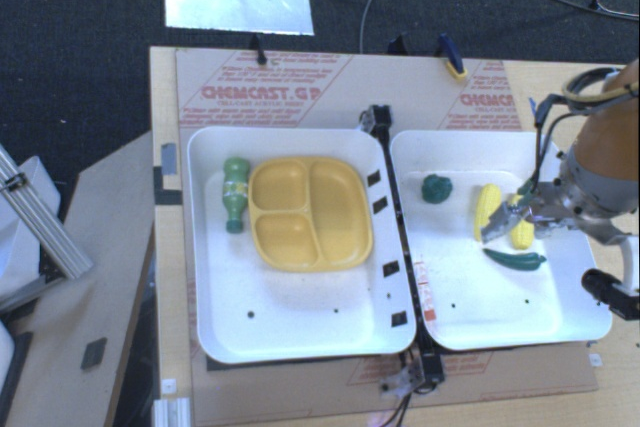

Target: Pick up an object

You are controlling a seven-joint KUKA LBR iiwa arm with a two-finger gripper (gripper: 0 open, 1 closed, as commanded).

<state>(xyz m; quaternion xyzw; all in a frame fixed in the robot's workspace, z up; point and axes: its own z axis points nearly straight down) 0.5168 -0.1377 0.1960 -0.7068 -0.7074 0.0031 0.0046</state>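
One green pepper [517, 259], two yellow pieces, one green bottle [235, 194]; fingers [497, 230] unclear, cannot tell.

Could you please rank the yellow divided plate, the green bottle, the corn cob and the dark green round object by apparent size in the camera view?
1. Yellow divided plate, clearly largest.
2. Green bottle.
3. Corn cob, only slightly shorter than the bottle, so that order is unsure.
4. Dark green round object, smallest.
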